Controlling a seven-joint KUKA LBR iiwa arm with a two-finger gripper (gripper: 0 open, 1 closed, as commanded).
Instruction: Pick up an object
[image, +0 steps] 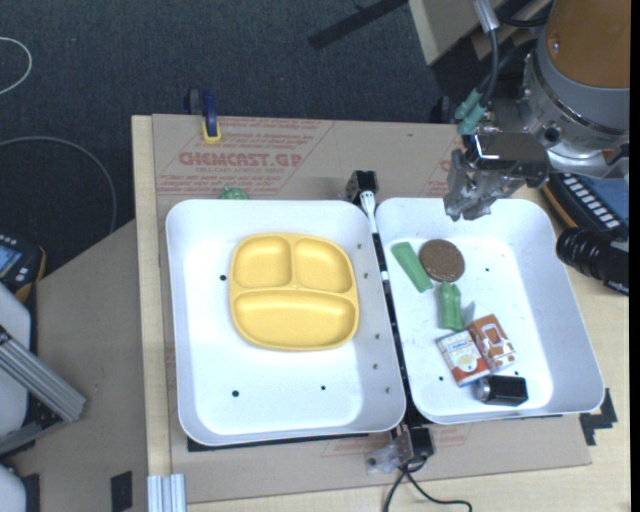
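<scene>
Starting at the left of the frame: the left bin (190, 330) holds just a yellow divided plate (294, 291), sitting flat mid-bin. Behind it, the cardboard sheet (300, 150) reads "CHEMCAST GP" in red. The right bin (560, 300) has the pickable stuff clustered centrally: green pieces (410, 266), brown disc (441, 260), red-and-white packet (478, 349), small black thing (506, 388). The gripper (470, 205) hangs over that bin's upper edge holding nothing; width, can't tell
</scene>
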